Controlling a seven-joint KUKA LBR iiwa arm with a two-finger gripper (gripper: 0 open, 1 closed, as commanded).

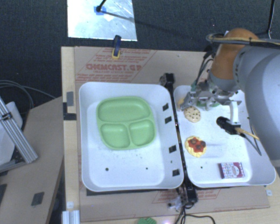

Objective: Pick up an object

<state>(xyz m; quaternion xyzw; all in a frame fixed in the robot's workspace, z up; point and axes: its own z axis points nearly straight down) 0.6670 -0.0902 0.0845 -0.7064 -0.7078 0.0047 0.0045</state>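
The step in hand looks like the approach. The arm [263,87] reaches in over the far end of the right bin [210,174], and its jaws hang just above and beside the cookie [192,114], which lies flat near that bin's far left corner. Nothing shows between the jaws, and from this slant I cannot tell whether they stand wide or narrow. If the cookie is the target (it is the nearest thing, so a fair guess), the next move calls for a short descent, with the jaws centred over a thin, flat piece close to the wall. That makes a hard grip, since there is little edge to catch. Further along the same bin are a small round toy pizza [196,146], near the cookie, and a dark red box [231,170], well apart at the near end. The left bin [91,171] holds a green divided plate [126,122], out of the way. The dividing walls between the bins, just beside the cookie, are the likeliest obstacle on the counter [177,62].
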